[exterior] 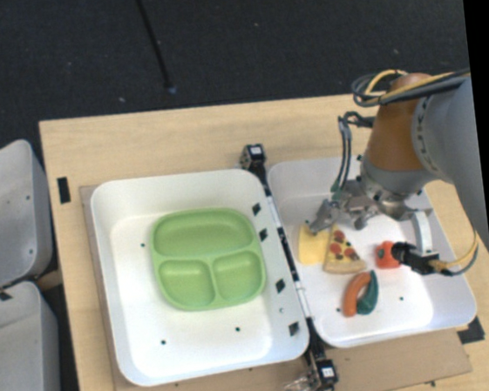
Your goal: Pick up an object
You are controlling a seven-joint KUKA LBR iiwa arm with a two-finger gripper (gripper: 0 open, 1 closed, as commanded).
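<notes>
Pizza slice (342, 253) in white bin (416, 318).

arm (414, 140): reaching in from right, wrist bent down | claw (345, 212): low, finger state unclear

Grey arm (447, 128), orange band (391, 134), looping cables, metal pincer (343, 214).

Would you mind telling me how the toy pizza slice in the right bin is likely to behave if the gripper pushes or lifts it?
The pizza slice lies flat, so it will probably slide rather than roll. It looks like thin moulded plastic, likely light and stiff. It touches the yellow wedge, so a push may shift both.
</notes>
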